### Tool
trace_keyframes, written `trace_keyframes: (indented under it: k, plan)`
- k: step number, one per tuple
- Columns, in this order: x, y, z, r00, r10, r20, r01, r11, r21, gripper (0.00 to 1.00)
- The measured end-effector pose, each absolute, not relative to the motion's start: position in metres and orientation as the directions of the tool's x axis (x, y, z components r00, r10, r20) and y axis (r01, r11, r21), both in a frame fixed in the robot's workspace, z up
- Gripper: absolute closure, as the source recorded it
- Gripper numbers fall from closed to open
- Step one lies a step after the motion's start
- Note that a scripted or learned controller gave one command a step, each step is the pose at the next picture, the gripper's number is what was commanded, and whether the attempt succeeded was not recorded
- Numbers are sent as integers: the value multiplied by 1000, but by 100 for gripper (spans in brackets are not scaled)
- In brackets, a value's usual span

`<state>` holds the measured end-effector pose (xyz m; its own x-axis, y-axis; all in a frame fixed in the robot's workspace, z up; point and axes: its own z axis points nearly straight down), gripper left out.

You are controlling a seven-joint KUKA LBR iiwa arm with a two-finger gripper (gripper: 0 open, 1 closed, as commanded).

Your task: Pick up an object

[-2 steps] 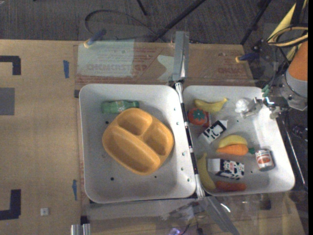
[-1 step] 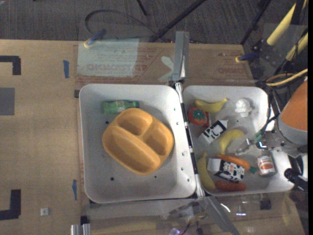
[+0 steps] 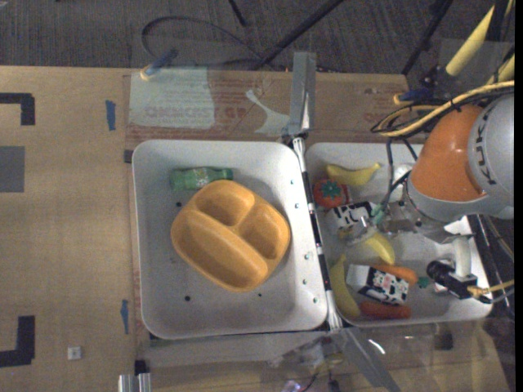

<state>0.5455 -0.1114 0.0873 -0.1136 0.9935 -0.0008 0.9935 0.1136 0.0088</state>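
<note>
Hovers low at centre-right of the frame, inside the right bin (image 3: 359, 152), with the cow-print carton (image 3: 353, 215) just to the left, long axis running left-right (open or shut: cannot tell).

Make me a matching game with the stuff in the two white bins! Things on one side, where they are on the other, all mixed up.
Things
1. divided plate
2. green bottle
3. red toy fruit

Places
A. in the right bin, close to the wall between the bins
B. in the middle of the left bin
C. in the left bin, between the plate and the bin's far wall

Pairs: 1-B, 2-C, 3-A
</note>
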Motion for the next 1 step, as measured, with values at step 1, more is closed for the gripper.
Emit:
trace_keyframes:
  k: [1]
  plan:
    - [546, -113, 98, -110, 994, -3, 994, 110, 12, 100]
